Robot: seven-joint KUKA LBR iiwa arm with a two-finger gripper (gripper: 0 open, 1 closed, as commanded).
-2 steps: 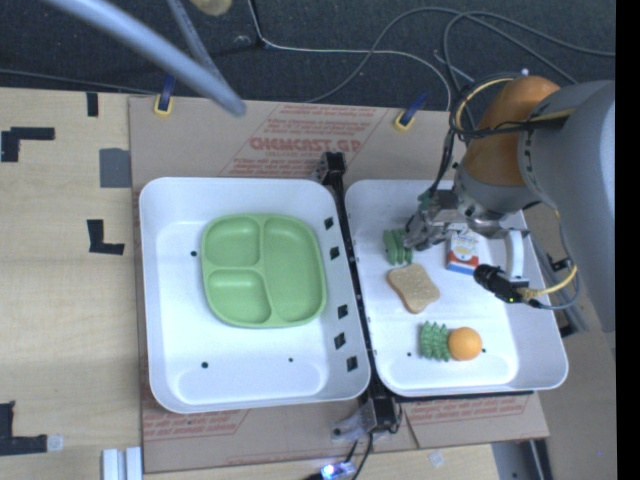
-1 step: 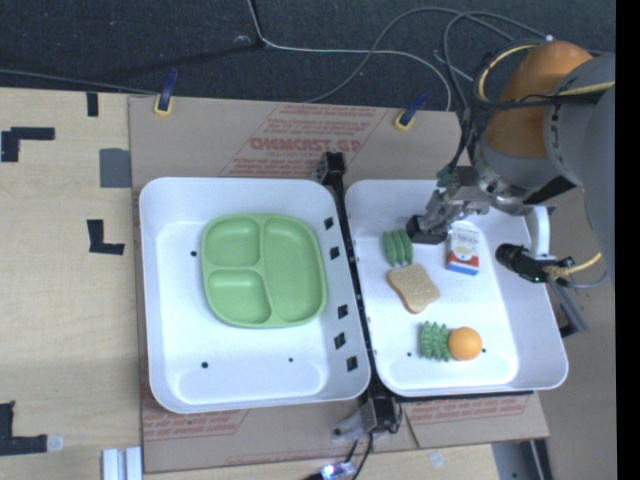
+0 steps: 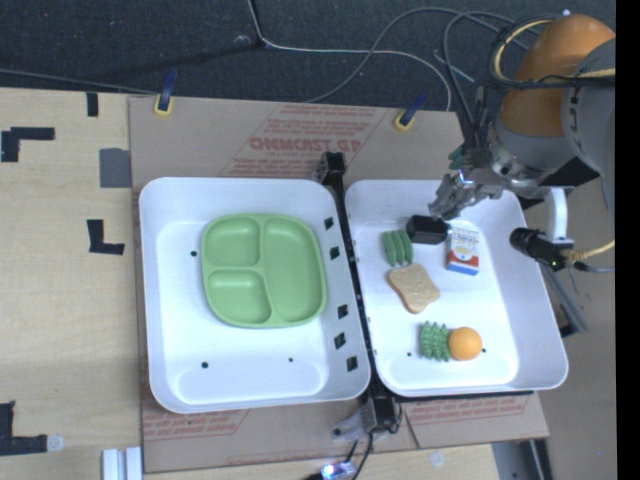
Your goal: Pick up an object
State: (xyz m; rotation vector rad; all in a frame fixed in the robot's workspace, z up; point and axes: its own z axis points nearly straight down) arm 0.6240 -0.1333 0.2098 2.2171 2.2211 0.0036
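The right bin (image 3: 530, 363) holds several small items: a black block (image 3: 427, 230), a green ridged piece (image 3: 398, 247), a red, white and blue carton (image 3: 463, 249), a tan slice of bread (image 3: 413, 288), a second green ridged piece (image 3: 434, 340) and an orange ball (image 3: 465, 344). My gripper (image 3: 447, 200) hangs over the bin's far part, just above and right of the black block. Nothing shows between its fingers.
The left bin (image 3: 170, 368) carries a green divided plate (image 3: 264, 270). A black clamp strip (image 3: 345, 268) runs between the two bins. Cables (image 3: 420, 38) trail over the dark backdrop behind the bench. The arm's grey body and orange band (image 3: 560, 48) fill the upper right.
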